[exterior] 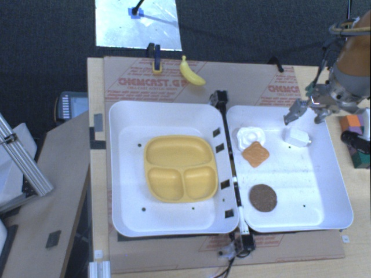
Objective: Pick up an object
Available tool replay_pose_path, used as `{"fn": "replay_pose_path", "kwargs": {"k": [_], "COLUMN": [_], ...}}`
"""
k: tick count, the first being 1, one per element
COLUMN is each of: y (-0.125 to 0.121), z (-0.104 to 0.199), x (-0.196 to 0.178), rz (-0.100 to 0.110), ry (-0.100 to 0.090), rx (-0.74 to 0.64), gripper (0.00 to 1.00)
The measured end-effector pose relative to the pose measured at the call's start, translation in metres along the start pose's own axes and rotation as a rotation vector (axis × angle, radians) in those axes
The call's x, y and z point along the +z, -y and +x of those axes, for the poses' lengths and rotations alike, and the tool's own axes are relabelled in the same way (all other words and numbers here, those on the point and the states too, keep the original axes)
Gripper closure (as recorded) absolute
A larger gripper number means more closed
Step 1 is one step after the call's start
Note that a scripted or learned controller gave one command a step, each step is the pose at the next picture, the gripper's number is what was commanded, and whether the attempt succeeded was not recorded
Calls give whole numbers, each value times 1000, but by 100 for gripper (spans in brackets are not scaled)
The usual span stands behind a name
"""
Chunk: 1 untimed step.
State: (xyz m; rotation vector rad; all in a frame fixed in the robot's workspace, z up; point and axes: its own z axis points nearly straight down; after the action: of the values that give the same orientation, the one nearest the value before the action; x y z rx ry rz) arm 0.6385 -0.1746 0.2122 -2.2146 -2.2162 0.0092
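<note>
Your tool (pixel 305 112), fingers apart above the small white block (pixel 297 137), may straddle poorly and knock it toward the bin wall (pixel 335 149).

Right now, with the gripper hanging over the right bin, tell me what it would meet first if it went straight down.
Probably the small white block, lying just below the gripper on the right bin floor. Depth is hard to judge from this slanted view, so it could land on bare floor beside it.
</note>
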Motion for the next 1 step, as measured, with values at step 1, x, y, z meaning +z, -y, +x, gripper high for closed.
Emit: {"fn": "replay_pose_path", "kwargs": {"k": [1], "y": [-3], "z": [0], "x": [-7], "rz": [-12], "ry": [2], "rx": [-3], "gripper": [0]}}
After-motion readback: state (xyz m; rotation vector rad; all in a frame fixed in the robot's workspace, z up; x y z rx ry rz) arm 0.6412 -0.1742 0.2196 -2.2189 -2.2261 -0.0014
